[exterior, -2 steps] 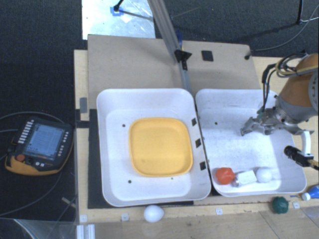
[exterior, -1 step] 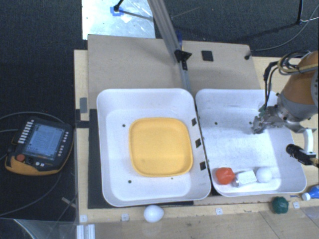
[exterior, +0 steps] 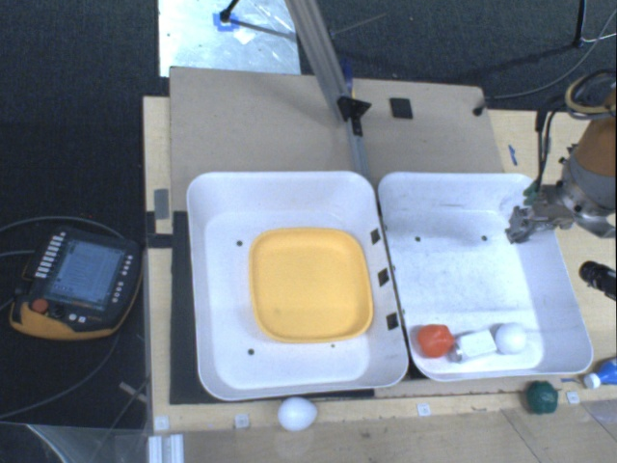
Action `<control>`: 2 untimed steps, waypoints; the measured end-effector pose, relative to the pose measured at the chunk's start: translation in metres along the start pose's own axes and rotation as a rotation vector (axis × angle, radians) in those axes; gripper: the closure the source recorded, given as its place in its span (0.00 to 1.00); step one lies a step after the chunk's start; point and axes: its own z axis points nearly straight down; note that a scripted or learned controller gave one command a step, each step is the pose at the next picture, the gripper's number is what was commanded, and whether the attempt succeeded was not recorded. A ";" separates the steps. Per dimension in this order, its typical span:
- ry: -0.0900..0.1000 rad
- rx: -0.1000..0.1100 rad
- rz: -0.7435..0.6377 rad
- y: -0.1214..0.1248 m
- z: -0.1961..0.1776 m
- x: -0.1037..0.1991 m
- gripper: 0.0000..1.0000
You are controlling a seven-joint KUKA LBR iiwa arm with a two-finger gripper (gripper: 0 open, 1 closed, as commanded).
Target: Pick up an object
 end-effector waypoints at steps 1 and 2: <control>0.001 0.001 -0.001 0.001 -0.046 0.000 1.00; 0.002 0.003 -0.004 -0.009 -0.060 0.047 1.00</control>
